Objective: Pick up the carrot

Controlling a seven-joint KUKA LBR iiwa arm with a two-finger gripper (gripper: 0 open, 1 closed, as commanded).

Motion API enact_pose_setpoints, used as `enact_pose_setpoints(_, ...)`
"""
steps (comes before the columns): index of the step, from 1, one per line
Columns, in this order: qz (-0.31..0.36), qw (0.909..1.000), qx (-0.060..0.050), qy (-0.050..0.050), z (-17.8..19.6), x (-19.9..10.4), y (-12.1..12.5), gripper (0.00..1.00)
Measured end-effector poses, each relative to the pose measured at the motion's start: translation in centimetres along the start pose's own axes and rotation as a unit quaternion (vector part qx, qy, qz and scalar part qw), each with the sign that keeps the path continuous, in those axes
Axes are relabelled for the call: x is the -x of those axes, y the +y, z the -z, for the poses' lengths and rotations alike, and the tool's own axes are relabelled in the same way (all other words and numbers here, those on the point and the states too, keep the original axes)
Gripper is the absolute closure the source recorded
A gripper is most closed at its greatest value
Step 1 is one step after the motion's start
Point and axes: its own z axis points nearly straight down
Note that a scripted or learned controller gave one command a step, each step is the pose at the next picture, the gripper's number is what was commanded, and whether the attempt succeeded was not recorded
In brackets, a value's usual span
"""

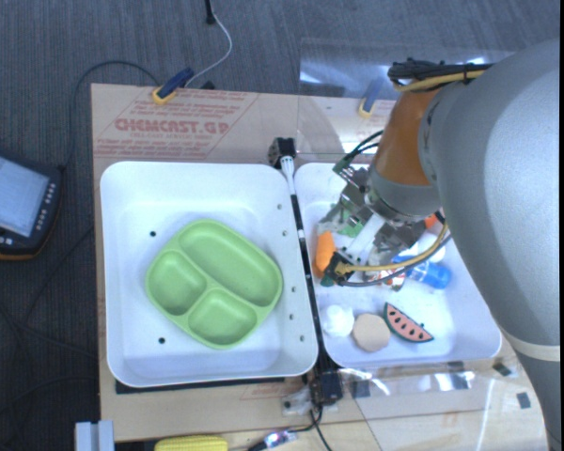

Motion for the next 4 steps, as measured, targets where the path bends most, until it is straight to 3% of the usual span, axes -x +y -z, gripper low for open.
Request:
enact_pose_setpoints(1,-0.006,1.0000,-0.001,0.000,-0.1,3.8,-4.9,0.00)
enact_pose_setpoints(2,-0.153,0.9883,0.000,0.000,0.0,-2.8,-2.2,0.00)
enact_pose_setpoints(3,-0.090,0.9960,-0.001,-0.001,-0.1,6.4,-3.9,0.00)
enact_pose_setpoints(4,-0.007,1.0000,0.000,0.001,0.0,-2.3,-2.2,0.00)
